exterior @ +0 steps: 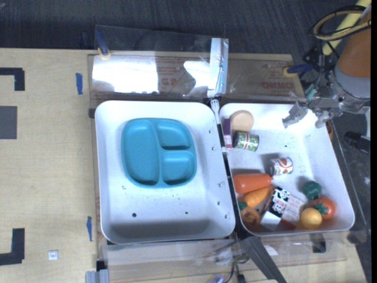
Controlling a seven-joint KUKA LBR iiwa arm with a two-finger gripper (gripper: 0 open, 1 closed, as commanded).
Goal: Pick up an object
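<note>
We are hovering our tool [306, 115] over the far right corner of the right shallow white bin [341, 184], prongs spread and pinching nothing; the small plastic toy foods [259, 184] are lying ungrasped below.

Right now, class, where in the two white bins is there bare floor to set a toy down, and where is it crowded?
Bare floor: the strip of the left white bin below the blue divided plate, and the right white bin's upper-right floor between the green-labelled can and the gripper. Crowded: its lower part, around the orange carrot and yellow lemon.
</note>
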